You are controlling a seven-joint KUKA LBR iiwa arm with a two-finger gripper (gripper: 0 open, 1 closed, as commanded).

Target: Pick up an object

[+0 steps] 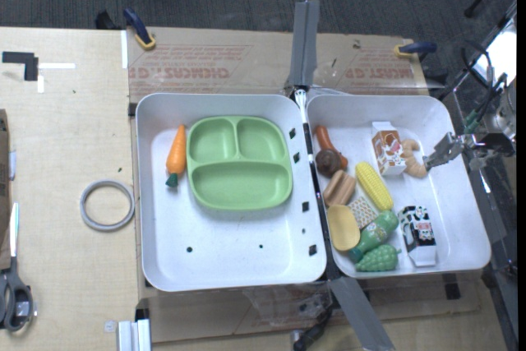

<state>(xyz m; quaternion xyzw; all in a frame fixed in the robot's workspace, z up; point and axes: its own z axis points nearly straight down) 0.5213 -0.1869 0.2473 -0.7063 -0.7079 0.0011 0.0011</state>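
**Two bins, one crowded, and the pincer waiting at the right rim**

The left bin [156,251] is carrying a green divided plate [239,162] toward its far side, with a toy carrot [176,154] lying just beside the plate's left edge.

The right bin [464,238] is holding the pickable toys: a small carton [387,150] near the far edge, a corn cob [374,185] in the middle, a hot dog [338,187] and a brown round piece [328,161] along the left wall, a yellow spoon-shaped piece [343,228], green vegetables [376,247] at the near edge, and a milk carton [419,234] toward the near right corner.

The pincer [436,154] is hovering at the right bin's right edge, fingers spread, gripping nothing, close to a pale toy [413,167] beside the carton.

A tape ring [108,205] is lying on the tabletop [57,136], left of the bins.
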